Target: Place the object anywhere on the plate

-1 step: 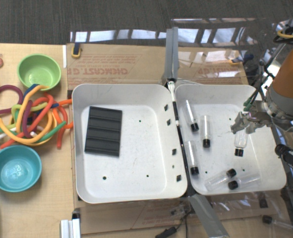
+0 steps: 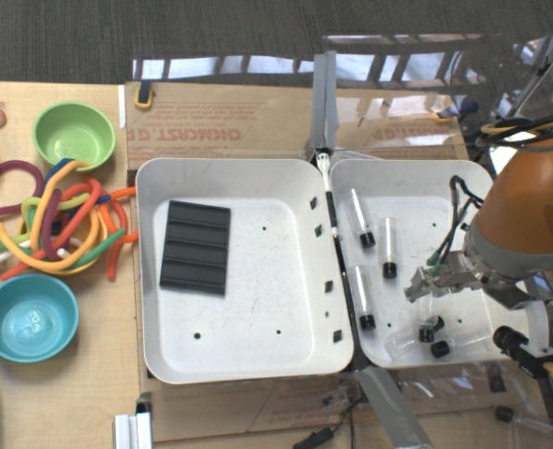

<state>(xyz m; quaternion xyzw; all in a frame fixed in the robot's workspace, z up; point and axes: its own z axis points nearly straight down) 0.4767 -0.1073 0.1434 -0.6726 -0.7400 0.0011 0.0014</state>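
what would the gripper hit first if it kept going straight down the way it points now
Likely the clear tube with a black cap lying just below the gripper in the right bin, then the bin floor. Depth is hard to judge from this slanted view.

Grey arm w/ orange band (image 2: 529,199) seen reaching in from right, wrist angled down and to the left, gripper (image 2: 424,288) held low at end of arm, finger state not made out
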